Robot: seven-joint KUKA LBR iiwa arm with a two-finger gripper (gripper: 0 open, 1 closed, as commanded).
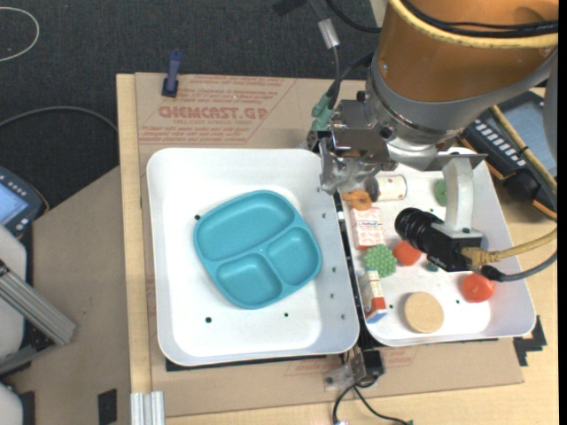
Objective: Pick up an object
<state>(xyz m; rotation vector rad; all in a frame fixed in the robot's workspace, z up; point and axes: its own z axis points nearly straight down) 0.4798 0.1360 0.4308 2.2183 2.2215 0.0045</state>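
My gripper point(344, 177) hangs over the far left corner of the right bin point(509, 312), right by the wall between the two bins. Just below it lies a small orange item point(359, 199), with a white and red carton point(368, 229) in front of that. Further forward I see a green knobbly ball point(380, 258), an orange-red piece point(407, 254), a red tomato-like ball point(477, 288), a tan round disc point(423, 312) and a small red, white and blue pack point(374, 294). A white cylinder point(391, 186) and a green item point(440, 189) lie at the back.
The left bin point(168, 237) holds a teal divided plate point(257, 248) in its middle. The arm's wide grey and orange body covers the back of the right bin. A blue clip point(171, 73) rests on the cardboard behind the bins.
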